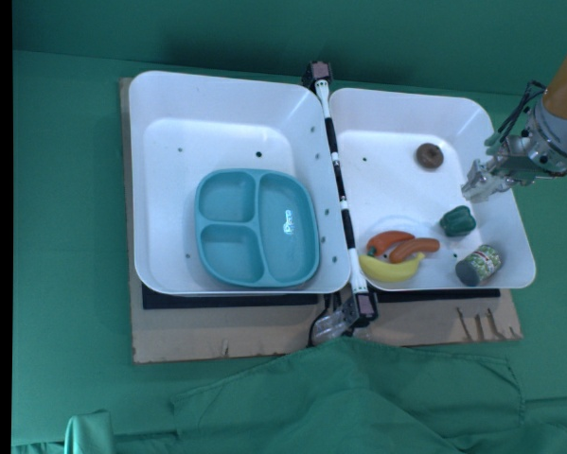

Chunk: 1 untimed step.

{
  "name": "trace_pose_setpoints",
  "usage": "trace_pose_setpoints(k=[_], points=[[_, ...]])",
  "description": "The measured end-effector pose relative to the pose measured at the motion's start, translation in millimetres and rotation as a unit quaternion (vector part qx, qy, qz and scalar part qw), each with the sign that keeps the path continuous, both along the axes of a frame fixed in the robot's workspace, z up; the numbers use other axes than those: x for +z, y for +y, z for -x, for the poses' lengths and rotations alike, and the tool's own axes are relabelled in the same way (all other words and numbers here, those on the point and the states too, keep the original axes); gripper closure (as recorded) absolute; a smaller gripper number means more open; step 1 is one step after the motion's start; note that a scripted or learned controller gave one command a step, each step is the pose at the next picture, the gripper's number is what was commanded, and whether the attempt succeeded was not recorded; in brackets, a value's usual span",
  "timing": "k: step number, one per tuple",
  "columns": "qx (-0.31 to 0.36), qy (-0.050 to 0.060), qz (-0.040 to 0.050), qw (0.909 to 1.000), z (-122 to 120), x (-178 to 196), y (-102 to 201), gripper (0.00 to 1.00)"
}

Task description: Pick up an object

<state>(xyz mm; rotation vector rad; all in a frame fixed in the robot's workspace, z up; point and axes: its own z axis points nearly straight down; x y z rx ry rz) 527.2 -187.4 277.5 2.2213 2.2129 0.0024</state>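
In the right bin [397, 112] lie a brown doughnut [429, 155], a green pepper [458, 220], a small can [479, 264] on its side, a yellow banana [391, 270] and two orange-red pieces [401, 246] stacked on it. My gripper [479, 182] hangs over the bin's right side, just above the green pepper and to the right of the doughnut. Nothing shows between its tips.
The left bin [169, 112] holds a teal divided plate [256, 227] with three compartments. A black-and-white hinge bar [337, 173] runs between the bins. Green cloth [359, 395] is bunched at the front of the bench.
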Motion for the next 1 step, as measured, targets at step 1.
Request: trace_pose_setpoints(k=[1], points=[[0.000,0.001,-0.0007,1.0000,60.2,8.0,0.1,1.00]])
